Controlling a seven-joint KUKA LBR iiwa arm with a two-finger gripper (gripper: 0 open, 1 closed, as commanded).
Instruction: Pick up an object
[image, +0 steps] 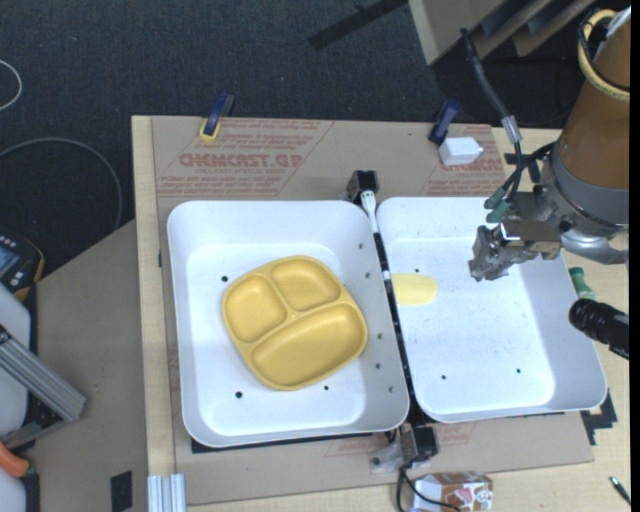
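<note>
Worktop (300, 160): board carrying both bins, spread below and to the left of the end effector.
Left bin (200, 230): well left of the end effector, holding the divided yellow plate (293, 322), which lies flat and low.
Right bin (520, 340): directly under the end effector.
End effector (492, 262): hangs above the right bin's upper middle; how far open it is I cannot tell, and nothing is seen in its hold.
Small yellow piece (414, 290): just left of and slightly below the end effector, near the dividing wall.
Step advice: likely the nearest target; shift left, centre over the piece, descend straight, and keep off the bin wall.
</note>
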